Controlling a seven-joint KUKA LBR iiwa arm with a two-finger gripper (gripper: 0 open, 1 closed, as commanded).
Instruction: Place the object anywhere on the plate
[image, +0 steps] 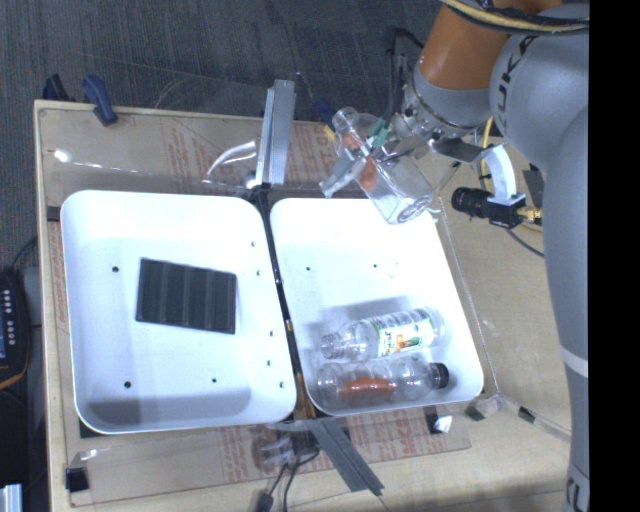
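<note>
A dark grey ribbed plate (187, 295) lies flat in the left white bin (90, 215). My gripper (371, 152) hangs over the far edge of the right bin (452, 275), shut on a clear plastic bottle (402, 192). The bottle is tilted, lifted off the bin floor, and shows a reddish patch near the fingers. It is well to the right of the plate, across the divider between the bins.
Two more clear bottles lie side by side at the near end of the right bin: one with a green and orange label (385, 335), one with a reddish label (380, 382). A metal bracket (274, 135) stands upright behind the bins' junction. Cables and a black fitting (487, 203) hang beside the arm.
</note>
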